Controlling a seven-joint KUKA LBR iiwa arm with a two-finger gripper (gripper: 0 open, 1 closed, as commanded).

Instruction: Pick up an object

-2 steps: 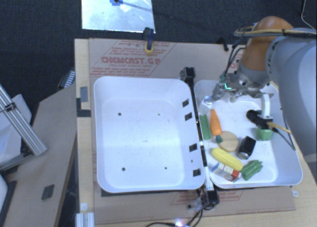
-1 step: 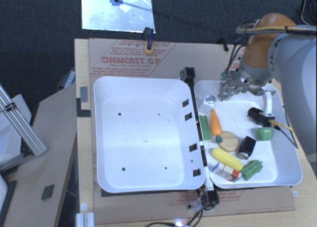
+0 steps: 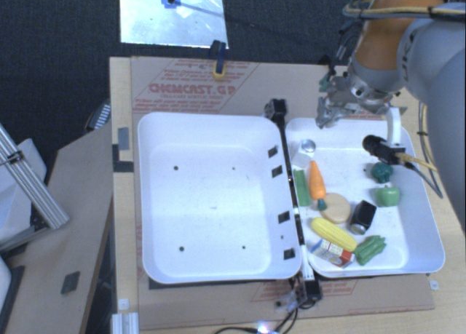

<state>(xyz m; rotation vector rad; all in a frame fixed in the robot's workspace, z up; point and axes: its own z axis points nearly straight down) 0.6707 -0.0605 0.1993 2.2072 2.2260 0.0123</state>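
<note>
**Mia:** Where is the gripper [image 3: 329, 116] now?

**Ben:** It hangs over the far edge of the right bin [image 3: 426, 212]. I see nothing between its fingers. I cannot tell if it is open or shut, because that part is too small and dark.

**Mia:** So what can it pick up?

**Ben:** The toys all lie in the right bin. The carrot [image 3: 316, 180] is in the near-left part, next to a green stick [image 3: 301, 186]. The corn [image 3: 333, 233] lies near the front, right by a round tan disc [image 3: 336, 207]. A little black box [image 3: 362, 216] sits beside the disc. A green pepper [image 3: 387, 196] is more to the right.

**Mia:** Which one is best?

**Ben:** I think the pepper or the carrot. The pepper has free space around it. The carrot is nearest the gripper, but the green stick is just beside it. So the fingers should go across the carrot's thin side and come straight down.

**Mia:** What could go wrong?

**Ben:** The corn, the disc and the box are packed close. A grab there may bump a neighbor.

**Mia:** And the bench?

**Ben:** The left bin [image 3: 211, 187] is white with a few small dots. Both bins rest on a brown cardboard sheet [image 3: 193, 89]. A shiny plate [image 3: 171, 5] lies far behind on dark carpet.
</note>
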